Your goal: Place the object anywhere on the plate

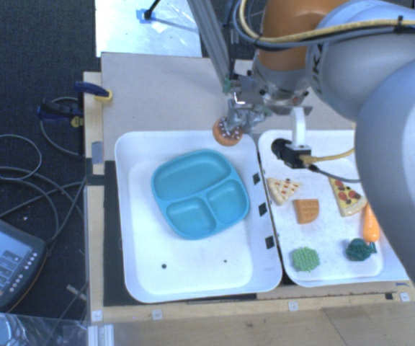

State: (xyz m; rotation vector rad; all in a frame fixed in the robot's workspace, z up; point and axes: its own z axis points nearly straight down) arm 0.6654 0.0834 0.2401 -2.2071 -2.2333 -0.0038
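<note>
A: Where is the object?

B: A small round brown piece with a pale speckled top, something like a toy doughnut (228, 132), sits right under the gripper (238, 121). Taking the blue plate (200, 193) as the landmark, the doughnut is just beyond the plate's far right corner, over the far rim of the left bin (143, 265), not above the plate itself.

A: Is the gripper holding it?

B: The fingers appear closed against the doughnut's upper side, with the piece hanging just below them, so it looks clamped, though the metal parts there are cluttered and hard to read.

A: And the plate?

B: It is a three-compartment plate lying tilted in the left bin, near the bin's middle and towards its far side.

A: What lies to the right of the plate?

B: The right bin (337, 276), touching the left one along a seam. In it, nearest the plate, is a pizza slice (283, 189); just beyond that an orange toast-like piece (306, 210); further right a second pizza slice (346, 195) and a carrot (370, 224). Nearer the camera sit a green round knobbly piece (306, 259) and a dark green broccoli (359, 249).

A: Anything to the plate's left?

B: Off the bench, well apart from the plate, a handheld control pendant (4, 262) rests on the dark floor among cables, and blue clamps (67, 107) grip the bench's far left edge.
</note>
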